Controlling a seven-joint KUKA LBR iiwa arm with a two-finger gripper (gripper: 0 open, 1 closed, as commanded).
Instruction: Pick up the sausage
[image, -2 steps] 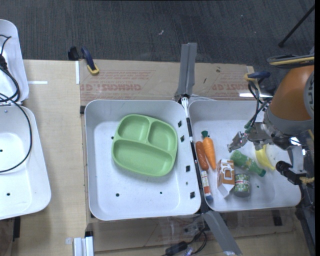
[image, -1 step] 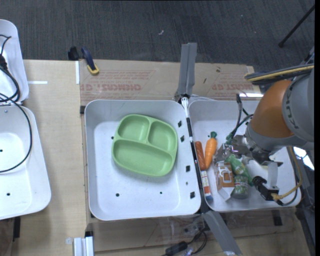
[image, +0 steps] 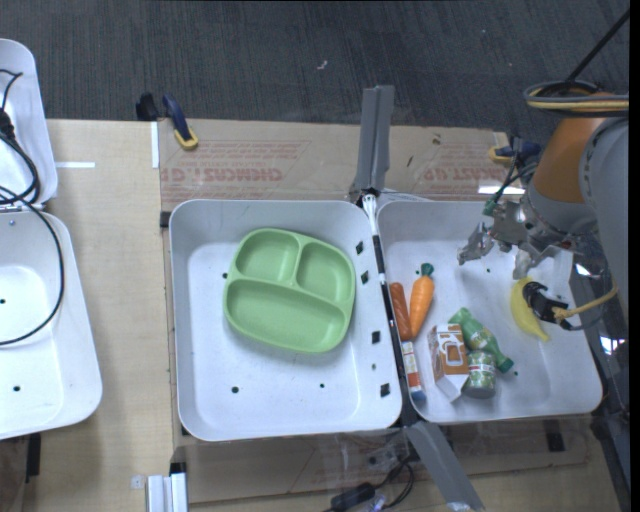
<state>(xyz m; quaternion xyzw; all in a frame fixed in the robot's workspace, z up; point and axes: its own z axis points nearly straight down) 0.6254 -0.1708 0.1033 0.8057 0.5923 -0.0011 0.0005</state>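
- Left bin (image: 190, 330), centre of frame: holds a green divided plate (image: 290, 290) with three compartments.
- Right bin (image: 440, 225), right of frame: holds the sausage (image: 400, 309) lying along the left wall, touching a carrot (image: 421, 300) on its right.
- Lower part of the right bin: a small carton (image: 449, 357) beside a green bottle (image: 479, 354).
- Right side of that bin: a banana (image: 524, 312).
- Gripper (image: 497, 252), upper right of frame: jaws spread, pinching nothing, well apart from the sausage.
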